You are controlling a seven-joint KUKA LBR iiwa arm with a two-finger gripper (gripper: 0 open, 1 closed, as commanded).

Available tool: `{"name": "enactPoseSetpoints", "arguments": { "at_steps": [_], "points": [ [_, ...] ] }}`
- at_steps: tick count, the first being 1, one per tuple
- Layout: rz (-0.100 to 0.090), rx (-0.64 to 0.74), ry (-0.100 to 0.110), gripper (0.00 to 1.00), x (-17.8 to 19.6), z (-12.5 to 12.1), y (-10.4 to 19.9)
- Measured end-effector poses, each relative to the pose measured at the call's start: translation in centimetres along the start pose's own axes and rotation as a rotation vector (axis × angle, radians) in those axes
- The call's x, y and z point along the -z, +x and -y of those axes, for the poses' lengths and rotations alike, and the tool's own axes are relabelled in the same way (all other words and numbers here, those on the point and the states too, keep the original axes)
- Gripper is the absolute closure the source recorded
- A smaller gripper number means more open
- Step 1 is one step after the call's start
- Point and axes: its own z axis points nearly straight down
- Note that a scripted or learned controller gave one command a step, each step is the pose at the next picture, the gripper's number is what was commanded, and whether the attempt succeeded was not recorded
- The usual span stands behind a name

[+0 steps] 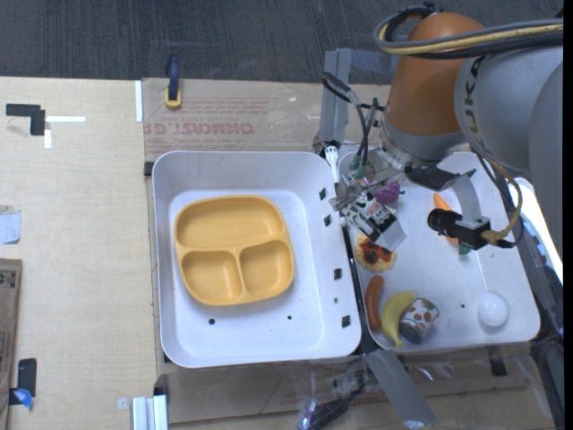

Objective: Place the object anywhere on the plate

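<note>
- From my remote seat I see the arm (501,70) reaching in from the right, its orange band above the wrist, bent down over the left side of the right bin (519,330).
- The end effector (374,206) sits low near that bin's left wall, beside the divide between the two bins. I cannot tell from this slanted look how it is set, and nothing shows clearly as held.
- A small purple item (389,190) sits right against the tooling there; whether it is gripped or just beside it I cannot say.
- The plate (235,249), yellow with three compartments, lies in the left bin (179,330), and all three compartments look bare.
- Just below the end effector lies a small round orange-and-red piece (375,254), near the bin's left wall.
- Further toward the near edge are a red sausage-shaped toy (373,301), a yellow banana (395,316) touching it, and a printed can (419,319) on its side against the banana.
- A white ball (492,310) rests near the right bin's lower right corner, well apart from the others.
- An orange carrot-like piece (443,206) lies partly hidden behind a black fitting on the arm.
- Both bins stand on the tabletop (72,240).
</note>
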Motion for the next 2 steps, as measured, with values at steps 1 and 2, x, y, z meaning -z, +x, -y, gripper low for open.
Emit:
{"name": "enactPoseSetpoints", "arguments": {
  "at_steps": [1,2],
  "points": [
    [0.0,-0.066,-0.001,1.0,0.4,-3.6,8.5],
    [0.0,0.027,0.003,1.0,-5.1,-5.2,13.9]
  ]
}}
